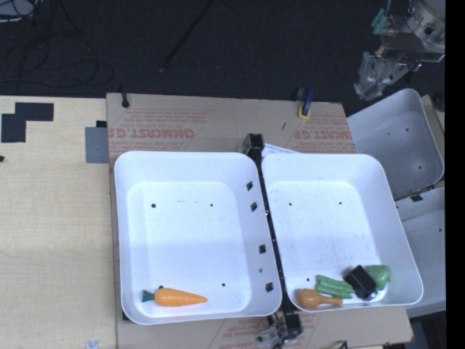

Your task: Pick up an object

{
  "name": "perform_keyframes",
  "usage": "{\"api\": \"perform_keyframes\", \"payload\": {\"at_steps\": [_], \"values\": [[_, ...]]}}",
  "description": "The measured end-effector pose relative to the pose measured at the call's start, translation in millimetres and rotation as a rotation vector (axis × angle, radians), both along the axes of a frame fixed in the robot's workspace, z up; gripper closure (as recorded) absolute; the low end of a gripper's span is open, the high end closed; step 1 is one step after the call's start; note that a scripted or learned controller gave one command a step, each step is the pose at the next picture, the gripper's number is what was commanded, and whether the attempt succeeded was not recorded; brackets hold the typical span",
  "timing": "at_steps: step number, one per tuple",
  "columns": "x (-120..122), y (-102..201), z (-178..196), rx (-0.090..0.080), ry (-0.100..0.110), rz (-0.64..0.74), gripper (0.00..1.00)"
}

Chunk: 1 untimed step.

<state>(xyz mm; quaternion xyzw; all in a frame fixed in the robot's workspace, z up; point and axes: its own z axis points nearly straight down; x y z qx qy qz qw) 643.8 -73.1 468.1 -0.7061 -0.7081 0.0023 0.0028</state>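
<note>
You had two shallow white bins side by side on a cardboard sheet [218, 126] laid over the bench. The left bin [131, 195] held a single thing: an orange toy carrot [180, 297] with a dark green stub at its left end, lying flat along the bin's near wall, tip pointing right, toward the near-left corner.

The right bin [392, 195] had its contents bunched in the near-right corner. There you had a tan, pear-shaped piece [317, 299] closest to the near wall, a green pod-like piece [334, 286] just above it, a small black block [361, 281] resting tilted against the pod's right end, and a rounded green piece [380, 273] tucked beside the block on its right. These four sat touching or nearly so; where exactly each one ended was hard to make out. The remaining floor of both bins showed bare white with a few small dark holes.

A black divider strip [263, 224] ran between the two bins where their inner walls met.

Your gripper [376, 75] hung at the far right, well apart from both bins and above a grey metal plate [407, 137] beside the right bin. You could not tell from this angle how it was set, and nothing was visibly in it.
</note>
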Motion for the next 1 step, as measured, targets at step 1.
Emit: {"api": "perform_keyframes", "payload": {"at_steps": [1], "values": [[-8.9,11.1,-32.8,0.0,0.0,-0.001,1.0]]}}
